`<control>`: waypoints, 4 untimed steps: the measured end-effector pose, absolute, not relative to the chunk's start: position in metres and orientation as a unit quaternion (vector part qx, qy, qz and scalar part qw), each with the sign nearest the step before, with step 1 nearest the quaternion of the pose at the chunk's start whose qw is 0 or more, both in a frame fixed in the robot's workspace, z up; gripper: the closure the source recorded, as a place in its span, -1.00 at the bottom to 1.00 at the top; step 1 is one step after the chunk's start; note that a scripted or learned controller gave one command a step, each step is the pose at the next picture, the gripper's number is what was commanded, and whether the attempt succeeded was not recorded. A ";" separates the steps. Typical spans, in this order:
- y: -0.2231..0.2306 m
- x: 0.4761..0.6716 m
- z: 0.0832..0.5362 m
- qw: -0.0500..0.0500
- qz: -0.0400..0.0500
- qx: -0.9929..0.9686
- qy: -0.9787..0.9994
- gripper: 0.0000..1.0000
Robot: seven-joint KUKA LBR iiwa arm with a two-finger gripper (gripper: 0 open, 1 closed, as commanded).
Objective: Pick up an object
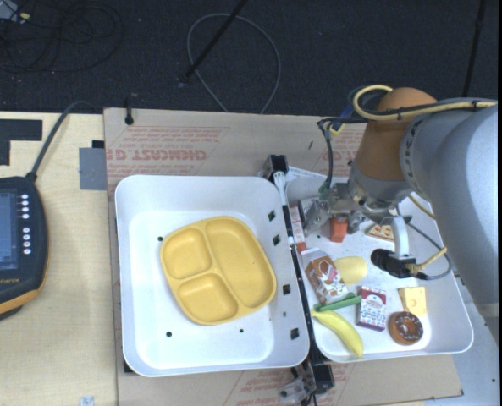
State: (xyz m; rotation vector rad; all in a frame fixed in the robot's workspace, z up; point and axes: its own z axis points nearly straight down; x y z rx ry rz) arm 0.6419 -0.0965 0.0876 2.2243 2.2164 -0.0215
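Note:
My gripper (339,216) is low over the far left part of the right bin (454,338). A small red-orange block (339,229) sits right under its tip; whether it is held cannot be made out. Nearer the front lie a pale yellow lemon (350,269), a printed snack packet (324,279), a green pod (339,302), a banana (342,331), a red carton (372,308), a chocolate donut (405,328) and a cheese wedge (414,299). A pizza slice (381,231) lies just right of the gripper.
The left bin (140,311) holds a yellow divided plate (217,269). The two bins' walls meet in a ridge (291,260) close to the gripper's left. A black and orange pendant (9,244) rests on the bench at far left.

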 end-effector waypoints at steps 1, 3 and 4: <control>-0.115 0.642 0.086 -0.004 -0.002 0.708 0.706 -1.00; -0.103 0.642 0.096 -0.005 -0.003 0.708 0.706 1.00; -0.052 0.614 0.192 0.001 0.002 0.706 0.708 1.00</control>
